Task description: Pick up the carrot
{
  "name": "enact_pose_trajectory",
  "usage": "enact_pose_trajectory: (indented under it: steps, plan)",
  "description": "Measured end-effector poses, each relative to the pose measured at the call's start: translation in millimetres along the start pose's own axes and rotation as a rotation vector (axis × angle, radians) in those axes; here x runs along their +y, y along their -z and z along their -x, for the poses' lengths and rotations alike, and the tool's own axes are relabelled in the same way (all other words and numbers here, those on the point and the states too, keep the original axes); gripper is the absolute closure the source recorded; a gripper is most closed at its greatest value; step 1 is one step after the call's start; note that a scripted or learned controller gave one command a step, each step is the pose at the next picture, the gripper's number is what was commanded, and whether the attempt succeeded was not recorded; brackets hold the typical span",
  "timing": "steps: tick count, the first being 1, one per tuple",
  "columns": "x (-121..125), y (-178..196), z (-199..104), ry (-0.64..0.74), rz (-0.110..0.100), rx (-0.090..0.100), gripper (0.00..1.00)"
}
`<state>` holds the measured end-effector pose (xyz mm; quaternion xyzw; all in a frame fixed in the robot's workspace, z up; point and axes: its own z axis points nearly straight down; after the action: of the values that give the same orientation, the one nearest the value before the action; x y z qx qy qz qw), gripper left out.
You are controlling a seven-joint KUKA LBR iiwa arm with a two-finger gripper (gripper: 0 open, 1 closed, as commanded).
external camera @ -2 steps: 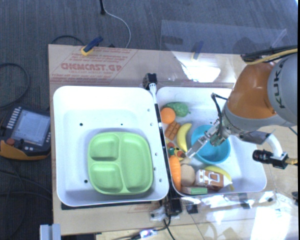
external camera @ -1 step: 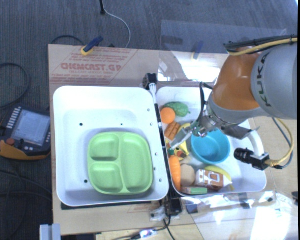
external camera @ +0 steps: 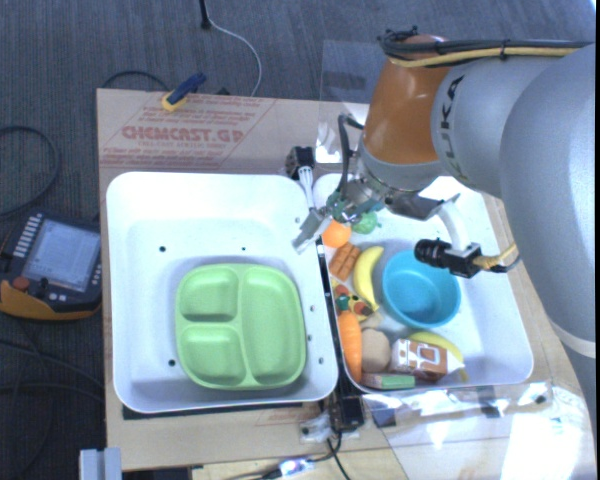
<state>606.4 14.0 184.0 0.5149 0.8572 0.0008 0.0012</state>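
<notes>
One carrot (external camera: 351, 340) lies in the right bin (external camera: 500, 313), along its left wall near the front, tip toward the front, touching a beige round item (external camera: 376, 349) on its right. The gripper (external camera: 342, 211) sits well apart from it, up at the back left corner of the same bin, above an orange round fruit (external camera: 336, 235); fingers too blurred and cluttered to read, cannot tell if apart or together, nothing clearly between them. Between gripper and carrot: one brown bread-like piece (external camera: 345, 260), one banana (external camera: 367, 270), one small mixed-colour item (external camera: 344, 301). One blue bowl (external camera: 420, 288) right of the banana. A second banana (external camera: 437, 343) lies near the front, just behind one brown carton (external camera: 417, 363). So two bananas, one carrot, one bowl. Two bins total; the left bin (external camera: 150, 218) holds one green tray (external camera: 242, 326) with three compartments. One arm (external camera: 450, 118), grey with orange band, over the right bin's back. One pendant (external camera: 48, 268) on the floor at left. One blue clip (external camera: 183, 90) on the board's back edge.
</notes>
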Motion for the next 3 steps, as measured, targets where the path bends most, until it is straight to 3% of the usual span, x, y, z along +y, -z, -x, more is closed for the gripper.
enact_pose_trajectory:
  steps: [1, 2, 3]
  plan:
    - [-19, 0, 69, -0.086, -0.004, -0.004, 0.0]
    - [-89, 9, -14, 0.067, -0.005, 0.002, 0.0]
    - [-27, -1, 11, -0.113, -0.004, 0.0, 0.0]
